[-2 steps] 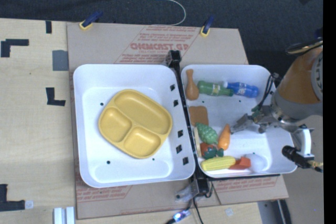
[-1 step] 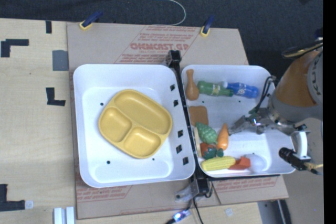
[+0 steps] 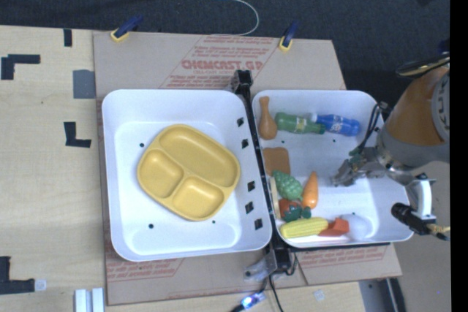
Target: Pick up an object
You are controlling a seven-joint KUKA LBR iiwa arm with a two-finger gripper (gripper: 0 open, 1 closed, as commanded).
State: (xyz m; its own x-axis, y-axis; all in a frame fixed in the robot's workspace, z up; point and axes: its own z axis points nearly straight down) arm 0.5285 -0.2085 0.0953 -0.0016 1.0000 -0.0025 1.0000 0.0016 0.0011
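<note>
The right bin (image 3: 365, 102) holds several toy foods. Along its far wall lie a brown drumstick (image 3: 266, 118), a green bottle (image 3: 298, 123) and a blue bottle (image 3: 338, 126). Near the left wall sit a brown slab (image 3: 276, 158), a green vegetable (image 3: 287, 185) and an orange carrot (image 3: 311, 191). At the front are a yellow corn cob (image 3: 303, 228), a red and green piece (image 3: 292, 211) and a red-orange piece (image 3: 337, 226). My gripper (image 3: 345, 174) is low over bare bin floor right of the carrot, touching no toy.
The left bin (image 3: 117, 157) holds a yellow divided plate (image 3: 188, 172). The grey arm with its orange band (image 3: 418, 117) reaches over the right bin's right rim. A cable (image 3: 219, 0) runs across the dark floor behind the bench.
</note>
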